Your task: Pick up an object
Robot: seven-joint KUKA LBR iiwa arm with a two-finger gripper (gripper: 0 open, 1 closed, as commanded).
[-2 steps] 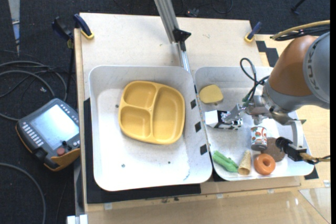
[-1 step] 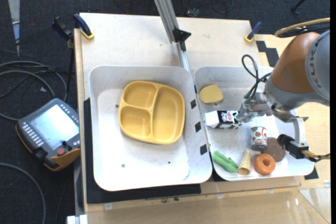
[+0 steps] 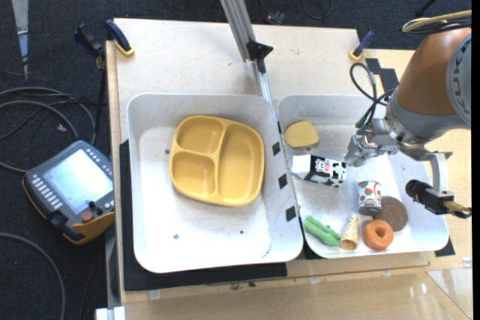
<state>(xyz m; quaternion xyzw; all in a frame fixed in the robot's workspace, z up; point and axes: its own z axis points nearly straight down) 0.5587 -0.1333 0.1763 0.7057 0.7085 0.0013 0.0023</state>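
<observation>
I judge I'm mid-approach — pincer [image 3: 358, 148], its spread untellable, hangs right of centre just beside the cow-patterned carton [image 3: 324, 169] — next, descend squarely.

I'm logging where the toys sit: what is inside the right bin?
The right bin holds a yellow piece, cow-print carton, can, brown disc, orange ring, cone and green pod. The arm covers the bin's far right part.

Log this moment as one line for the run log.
gripper: over right bin, beside cow-print carton | carton: lying in bin | yellow tray: left bin
</observation>
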